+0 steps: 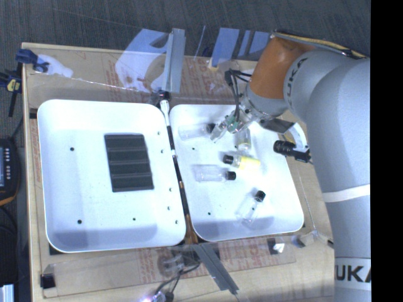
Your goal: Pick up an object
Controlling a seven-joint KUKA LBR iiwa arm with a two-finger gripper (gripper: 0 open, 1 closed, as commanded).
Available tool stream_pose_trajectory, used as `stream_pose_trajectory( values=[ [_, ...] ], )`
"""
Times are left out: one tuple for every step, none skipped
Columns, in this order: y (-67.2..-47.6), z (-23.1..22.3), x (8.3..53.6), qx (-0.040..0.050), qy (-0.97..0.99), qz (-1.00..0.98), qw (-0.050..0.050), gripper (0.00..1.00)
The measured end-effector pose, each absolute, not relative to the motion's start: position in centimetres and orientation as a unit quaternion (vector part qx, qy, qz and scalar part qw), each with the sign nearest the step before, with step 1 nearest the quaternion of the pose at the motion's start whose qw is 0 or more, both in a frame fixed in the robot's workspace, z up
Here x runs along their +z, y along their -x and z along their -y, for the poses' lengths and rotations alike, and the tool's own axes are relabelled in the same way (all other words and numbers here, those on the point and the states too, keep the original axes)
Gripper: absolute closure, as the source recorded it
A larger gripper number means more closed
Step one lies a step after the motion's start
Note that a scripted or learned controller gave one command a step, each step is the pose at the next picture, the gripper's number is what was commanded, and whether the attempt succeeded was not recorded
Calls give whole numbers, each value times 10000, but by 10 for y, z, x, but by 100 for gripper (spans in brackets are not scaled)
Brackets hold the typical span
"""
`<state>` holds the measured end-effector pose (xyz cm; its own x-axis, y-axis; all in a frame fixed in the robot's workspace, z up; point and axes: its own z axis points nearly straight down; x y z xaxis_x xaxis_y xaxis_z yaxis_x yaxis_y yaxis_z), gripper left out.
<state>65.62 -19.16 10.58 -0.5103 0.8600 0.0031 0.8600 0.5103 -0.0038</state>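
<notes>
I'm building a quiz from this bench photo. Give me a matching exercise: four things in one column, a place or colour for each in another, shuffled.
Things:
1. black ridged block
2. yellow vial
3. hand
4. blue clamp

Places:
A. bench's far left corner
B. middle of the right bin
C. left bin
D. far part of the right bin

Pairs: 1-C, 2-B, 3-D, 4-A

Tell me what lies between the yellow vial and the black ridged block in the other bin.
In the camera view, between the yellow vial and the ridged block: a clear vial and the bins' edges.
</notes>
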Motion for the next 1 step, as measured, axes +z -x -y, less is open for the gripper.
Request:
stream_pose_trajectory(
  values=[
    [-656,192,106,9,4949,8689,22,0]
  ],
)
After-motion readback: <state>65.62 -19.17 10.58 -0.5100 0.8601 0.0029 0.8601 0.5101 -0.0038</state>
